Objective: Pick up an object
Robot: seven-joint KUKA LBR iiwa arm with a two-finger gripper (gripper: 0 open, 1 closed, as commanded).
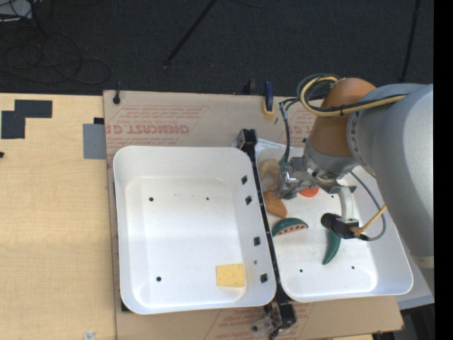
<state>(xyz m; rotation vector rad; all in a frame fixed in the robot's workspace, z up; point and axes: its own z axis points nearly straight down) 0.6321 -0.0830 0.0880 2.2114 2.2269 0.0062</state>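
R bin (382, 278): pincer (291, 181) nr tan pcs (272, 190) | melon slice (289, 226) | green pc (331, 248)

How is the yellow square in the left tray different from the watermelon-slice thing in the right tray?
The yellow square is a flat, plain, pale yellow block; the watermelon slice is a curved wedge, red with a green rim. The square lies alone near its tray's front edge, far from the arm; the slice lies among other objects close beneath the arm. Both are small and rest on white tray floors.

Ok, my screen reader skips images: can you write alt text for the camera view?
The gripper reaches into the right bin among small toys, including a watermelon slice. A yellow block lies in the left bin.
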